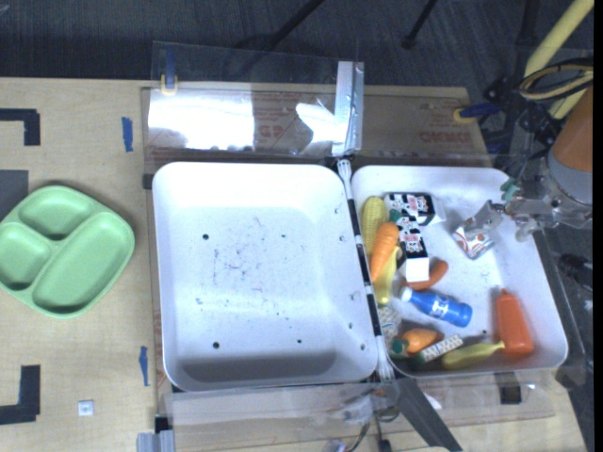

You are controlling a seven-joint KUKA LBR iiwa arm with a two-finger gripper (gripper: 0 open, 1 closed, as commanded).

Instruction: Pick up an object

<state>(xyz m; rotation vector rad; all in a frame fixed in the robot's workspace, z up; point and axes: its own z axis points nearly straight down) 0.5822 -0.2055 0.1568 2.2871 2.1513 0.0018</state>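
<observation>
Reaching in from the right, the gripper (492, 215) is hovering over the right bin (556, 318), and we are seeing a small red-and-white packet (474, 242) at its fingertips; whether it is clamped we cannot tell. We are finding a blue bottle (441, 308), carrot (383, 250), corn (373, 217) and orange bottle (513, 322) lying nearby. The left bin (254, 271) is sitting beside a green plate (62, 250).

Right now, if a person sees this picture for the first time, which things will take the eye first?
Probably the right bin, crowded with bright things: an orange bottle, a blue bottle and a carrot. The gripper hangs above a small red and white packet there. Far left, a green divided plate rests on the bench.
</observation>
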